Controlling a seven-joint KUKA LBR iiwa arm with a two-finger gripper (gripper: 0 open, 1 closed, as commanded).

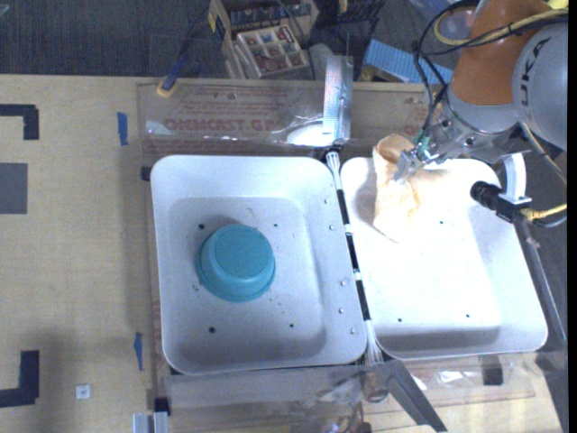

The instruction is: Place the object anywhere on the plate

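Note:
A round blue plate lies in the middle of the left bin. A pale cream and orange cloth-like object hangs over the back left part of the right bin. My gripper comes in from the upper right and is shut on the top edge of this object, whose lower part droops toward the bin floor. The object stands well to the right of the plate, across the wall between the two bins.
The grey arm with its orange band fills the upper right. A black cable fitting sticks out over the right bin's back right. A clear plastic bag lies behind the bins, with clutter beyond it.

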